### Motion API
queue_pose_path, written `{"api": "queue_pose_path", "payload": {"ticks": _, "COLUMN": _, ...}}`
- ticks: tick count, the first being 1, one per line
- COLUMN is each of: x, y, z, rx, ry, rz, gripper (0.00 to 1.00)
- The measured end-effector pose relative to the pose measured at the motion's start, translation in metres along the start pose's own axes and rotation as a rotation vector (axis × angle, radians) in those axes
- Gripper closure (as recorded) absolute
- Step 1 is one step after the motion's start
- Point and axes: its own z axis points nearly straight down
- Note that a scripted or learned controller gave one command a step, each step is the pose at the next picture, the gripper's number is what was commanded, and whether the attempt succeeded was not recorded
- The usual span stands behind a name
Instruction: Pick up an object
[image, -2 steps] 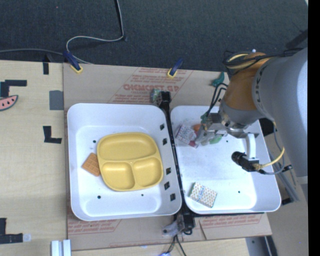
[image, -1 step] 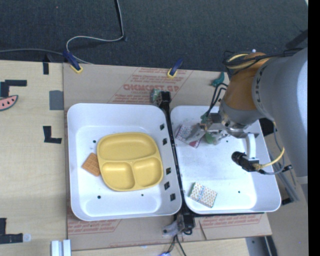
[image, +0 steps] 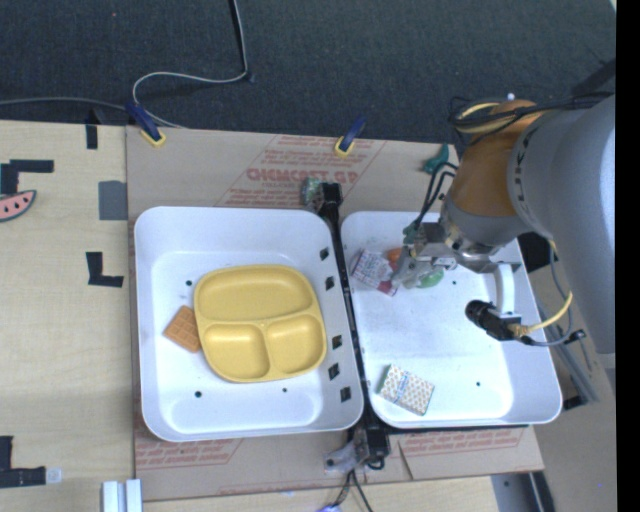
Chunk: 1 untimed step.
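My gripper (image: 425, 262) hangs low over the back of the right bin (image: 470, 400), among a small cluster of objects. A pink and white packet (image: 369, 269) lies just left of it, with an orange piece (image: 396, 256) and a green item (image: 432, 279) close by its fingers. A patterned white packet (image: 407, 389) lies near the bin's front left. The arm's grey body and orange band cover the bin's back right corner.
The left bin (image: 160, 400) holds a yellow divided tray (image: 260, 320) with a tan cracker-like square (image: 183, 328) at its left side. A black clip (image: 328, 198) stands at the back between the bins. Cables hang beside the wrist at right.
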Motion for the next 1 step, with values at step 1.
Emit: {"api": "queue_pose_path", "payload": {"ticks": 1, "x": -0.0001, "y": -0.0001, "z": 0.0001, "rx": 0.000, "ry": 0.000, "rz": 0.000, "gripper": 0.00}}
